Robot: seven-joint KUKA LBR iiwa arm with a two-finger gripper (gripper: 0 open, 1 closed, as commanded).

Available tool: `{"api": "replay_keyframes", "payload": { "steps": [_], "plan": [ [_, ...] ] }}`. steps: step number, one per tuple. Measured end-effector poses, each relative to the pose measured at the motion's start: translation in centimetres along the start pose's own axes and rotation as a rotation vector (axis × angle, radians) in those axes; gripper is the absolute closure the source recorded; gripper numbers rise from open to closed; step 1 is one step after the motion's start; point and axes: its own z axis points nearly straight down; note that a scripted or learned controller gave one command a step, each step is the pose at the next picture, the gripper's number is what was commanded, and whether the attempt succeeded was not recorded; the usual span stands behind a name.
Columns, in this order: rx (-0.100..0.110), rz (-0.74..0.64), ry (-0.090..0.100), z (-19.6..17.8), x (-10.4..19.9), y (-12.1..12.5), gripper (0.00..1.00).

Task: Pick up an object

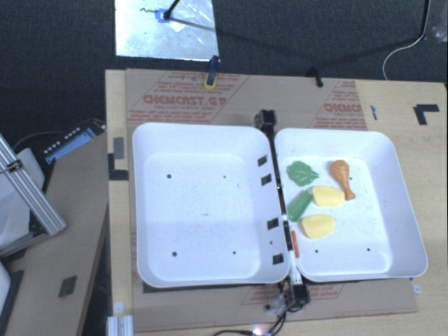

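Nothing picked yet: my toy food, the drumstick [342, 177] included, lies in the right bin [402, 208], centre-right; claw state I cannot tell

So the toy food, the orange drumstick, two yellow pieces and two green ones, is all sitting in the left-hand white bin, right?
Not quite: the bin is wrong. The camera view shows the orange drumstick, the two yellow pieces and the two green ones all lying in the right-hand white bin, grouped in its left half. The rest of your count is right.
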Motion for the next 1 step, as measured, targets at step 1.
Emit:
{"api": "replay_keyframes", "payload": {
  "steps": [1],
  "plan": [
    [-0.001, 0.000, 0.001, -0.20, -0.73, -4.06, 1.00]
  ]
}}
